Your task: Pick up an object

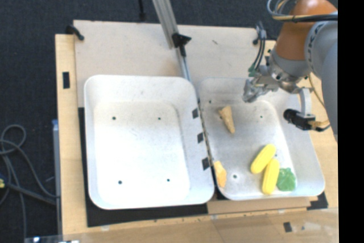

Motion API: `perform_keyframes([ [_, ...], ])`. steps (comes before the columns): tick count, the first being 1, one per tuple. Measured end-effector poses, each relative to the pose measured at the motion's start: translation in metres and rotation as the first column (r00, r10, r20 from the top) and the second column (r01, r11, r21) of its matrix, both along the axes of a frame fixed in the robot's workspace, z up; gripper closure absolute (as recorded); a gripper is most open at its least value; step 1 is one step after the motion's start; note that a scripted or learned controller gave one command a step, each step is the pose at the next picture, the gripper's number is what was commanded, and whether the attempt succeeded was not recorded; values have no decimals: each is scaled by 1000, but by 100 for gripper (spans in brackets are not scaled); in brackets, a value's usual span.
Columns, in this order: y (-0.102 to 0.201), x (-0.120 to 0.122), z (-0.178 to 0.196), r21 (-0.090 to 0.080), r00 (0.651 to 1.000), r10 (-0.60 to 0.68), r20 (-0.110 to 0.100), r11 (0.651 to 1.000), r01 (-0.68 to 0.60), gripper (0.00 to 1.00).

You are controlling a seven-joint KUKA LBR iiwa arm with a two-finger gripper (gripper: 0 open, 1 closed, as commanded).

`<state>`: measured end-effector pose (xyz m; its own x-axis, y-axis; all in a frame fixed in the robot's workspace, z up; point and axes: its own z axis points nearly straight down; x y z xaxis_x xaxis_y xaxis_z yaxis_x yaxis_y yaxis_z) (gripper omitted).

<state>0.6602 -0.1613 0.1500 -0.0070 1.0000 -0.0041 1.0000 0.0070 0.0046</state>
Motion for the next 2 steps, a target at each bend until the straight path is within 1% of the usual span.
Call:
perform_keyframes([
  [1, -6, 2, 64, 2, 1000, -4, 4, 1000, 4, 100],
  [2, -1, 8, 126, 2, 1000, -3, 5, 1000, 3, 100],
])
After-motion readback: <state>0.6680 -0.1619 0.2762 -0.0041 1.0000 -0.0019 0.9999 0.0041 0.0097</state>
